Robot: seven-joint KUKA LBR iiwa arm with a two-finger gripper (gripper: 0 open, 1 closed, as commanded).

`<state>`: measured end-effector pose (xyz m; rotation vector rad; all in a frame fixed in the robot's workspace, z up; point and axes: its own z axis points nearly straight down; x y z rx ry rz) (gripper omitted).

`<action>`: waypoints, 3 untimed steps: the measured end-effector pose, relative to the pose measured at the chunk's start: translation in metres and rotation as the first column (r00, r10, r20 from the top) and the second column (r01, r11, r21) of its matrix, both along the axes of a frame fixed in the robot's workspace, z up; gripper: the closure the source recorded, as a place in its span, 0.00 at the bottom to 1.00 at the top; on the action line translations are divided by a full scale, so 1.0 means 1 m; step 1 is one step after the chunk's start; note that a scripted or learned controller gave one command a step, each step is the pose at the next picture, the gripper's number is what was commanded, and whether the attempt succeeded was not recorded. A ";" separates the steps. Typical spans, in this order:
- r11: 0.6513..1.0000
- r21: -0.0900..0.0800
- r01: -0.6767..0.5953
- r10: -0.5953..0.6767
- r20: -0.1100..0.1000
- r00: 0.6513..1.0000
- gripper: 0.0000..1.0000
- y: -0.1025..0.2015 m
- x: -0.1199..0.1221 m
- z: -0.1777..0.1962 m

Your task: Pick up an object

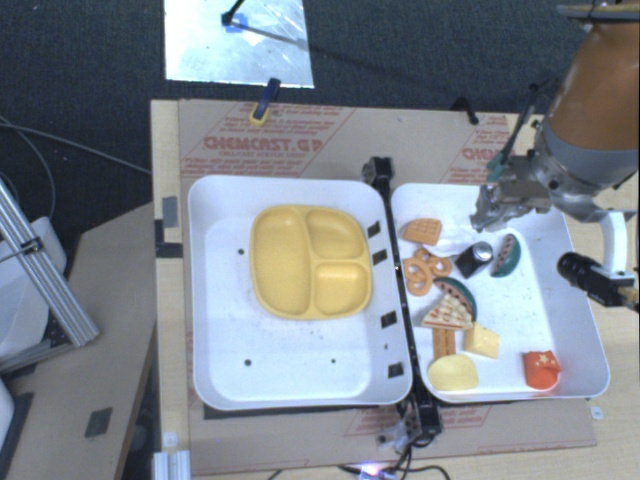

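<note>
End effector [492, 211] is hovering over the right bin [580, 353], grip state unclear.
Descending squarely on the dark cup [474, 259], clear of the watermelon slice [506, 256], is looking wisest.

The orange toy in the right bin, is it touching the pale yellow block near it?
Apart. The camera view shows bare white bin floor between the orange toy and the pale yellow block; the toy lies alone near the right bin front corner.

Dark carpet floor [80, 68] around desk [120, 268]. Shiny metal sheet [238, 28] lying on floor beyond. Aluminium rail [45, 278] at left. Cardboard sheet [330, 133] covering desk.
</note>
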<state>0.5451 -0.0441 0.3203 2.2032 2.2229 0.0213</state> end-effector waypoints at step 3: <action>1.000 0.000 0.000 0.000 -0.021 1.000 1.00 0.121 -0.059 -0.058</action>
